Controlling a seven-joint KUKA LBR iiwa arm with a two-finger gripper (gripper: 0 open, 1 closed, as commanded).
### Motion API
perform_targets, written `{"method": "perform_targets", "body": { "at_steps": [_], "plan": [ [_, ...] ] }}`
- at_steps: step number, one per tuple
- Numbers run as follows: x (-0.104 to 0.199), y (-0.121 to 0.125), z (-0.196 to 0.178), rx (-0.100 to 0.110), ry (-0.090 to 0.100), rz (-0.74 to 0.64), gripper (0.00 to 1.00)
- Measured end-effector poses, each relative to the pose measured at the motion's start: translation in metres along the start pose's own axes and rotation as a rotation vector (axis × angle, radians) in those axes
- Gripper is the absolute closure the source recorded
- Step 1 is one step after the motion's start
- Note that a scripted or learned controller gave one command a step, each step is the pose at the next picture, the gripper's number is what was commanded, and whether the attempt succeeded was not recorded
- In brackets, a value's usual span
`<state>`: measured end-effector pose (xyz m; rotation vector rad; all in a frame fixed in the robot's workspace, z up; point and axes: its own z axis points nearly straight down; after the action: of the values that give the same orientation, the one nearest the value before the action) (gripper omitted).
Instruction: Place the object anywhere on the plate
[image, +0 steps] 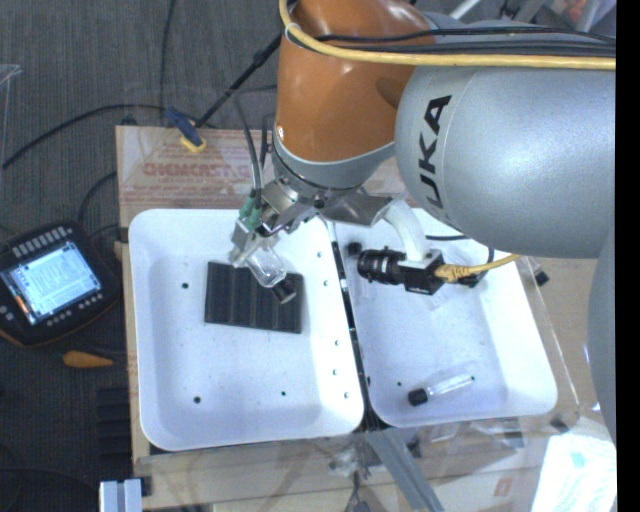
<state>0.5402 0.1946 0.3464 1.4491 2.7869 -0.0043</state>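
A black ribbed plate (245, 298) lies flat in the left bin (170, 400). My gripper (256, 250) hangs over the plate's upper right corner. It is shut on a clear vial (267, 268) with a black cap (287, 290). The vial slants down to the right, with the cap low over the plate's top edge; I cannot tell whether the cap touches the plate. The arm's orange band and grey body cover the far rim of both bins.
A second clear vial with a black cap (440, 387) lies near the front of the right bin (520, 330). A handheld control pendant (50, 280) rests on the floor left of the bench. The ridge between the bins (345, 330) runs just right of the plate.
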Motion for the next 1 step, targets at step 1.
{"method": "perform_targets", "body": {
  "at_steps": [1],
  "plan": [
    [0.0336, -0.0226, -0.0877, -0.004, -0.001, -0.39, 1.0]
  ]
}}
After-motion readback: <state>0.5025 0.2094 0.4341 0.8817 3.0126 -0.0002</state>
